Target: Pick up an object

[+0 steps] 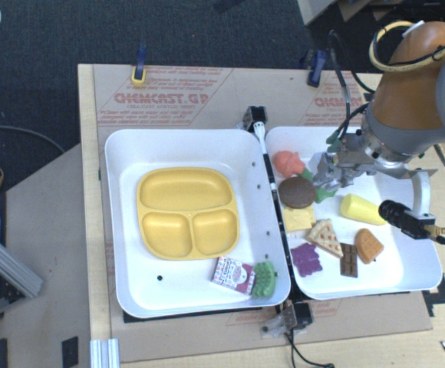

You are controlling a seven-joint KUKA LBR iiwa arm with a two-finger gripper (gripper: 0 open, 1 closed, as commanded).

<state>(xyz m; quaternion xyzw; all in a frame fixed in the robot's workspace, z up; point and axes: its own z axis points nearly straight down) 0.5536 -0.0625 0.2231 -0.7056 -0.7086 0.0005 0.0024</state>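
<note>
Two bins [123, 205]; gripper [324, 176] low beside the brown disc [297, 192], finger state impossible to tell.

bench [207, 90] bears left bin [123, 205] and right bin [407, 278].

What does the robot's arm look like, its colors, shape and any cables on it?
The arm is bulky and rounded, with a broad orange band and a grey collar below it. A yellowish hose loops over its top, and thin dark cables run down the side. The gripper is a compact grey metal block. A grey bracket on the wrist carries a black cylinder with a lead.
</note>
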